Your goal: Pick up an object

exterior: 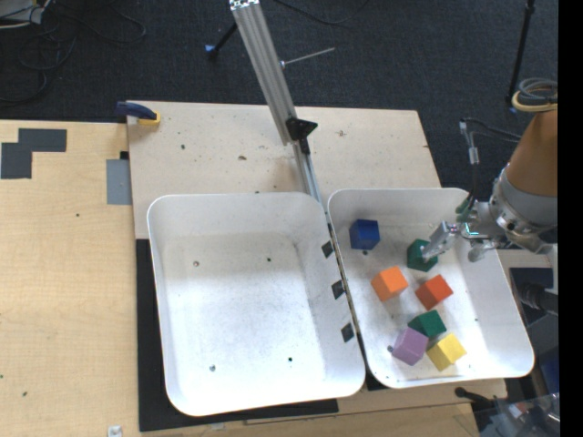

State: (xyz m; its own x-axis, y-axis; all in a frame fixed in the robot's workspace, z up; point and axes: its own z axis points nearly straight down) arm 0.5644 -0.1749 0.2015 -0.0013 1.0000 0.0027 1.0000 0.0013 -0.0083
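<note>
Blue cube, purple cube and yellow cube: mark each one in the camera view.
blue cube [364, 234], camera view, on the middle of its visible faces.
purple cube [410, 345], camera view, on its top face.
yellow cube [445, 350], camera view, on its top face.

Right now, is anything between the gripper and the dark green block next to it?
Nothing visible stands between them. The gripper is right at the upper dark green block in the right bin. The nearest others, the orange block and the red block, lie below it, apart from it.
</note>
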